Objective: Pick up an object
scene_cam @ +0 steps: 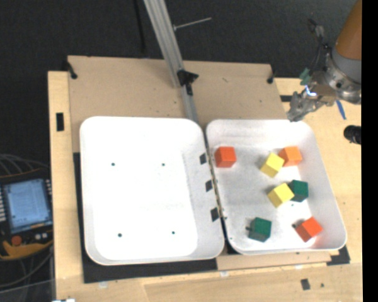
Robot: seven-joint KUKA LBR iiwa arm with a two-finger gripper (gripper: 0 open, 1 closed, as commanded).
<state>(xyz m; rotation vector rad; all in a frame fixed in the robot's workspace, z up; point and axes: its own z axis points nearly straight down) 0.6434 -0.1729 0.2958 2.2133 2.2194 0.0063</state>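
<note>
Hovering: my gripper (300,106) above right bin's (239,131) far right corner.
Grip state: cannot tell.
Nearest target: orange cube (292,155), just below-left, beside yellow cube (272,165).

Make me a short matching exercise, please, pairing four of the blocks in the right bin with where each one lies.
Things:
1. red-orange block
2. green block
3. orange block
4. red block

Places in the right bin:
A. near corner on the arm's side
B. far side, touching a yellow block
C. alone near the divide between the two bins
D. near edge, towards the middle

Pairs: 1-C, 2-D, 3-B, 4-A
</note>
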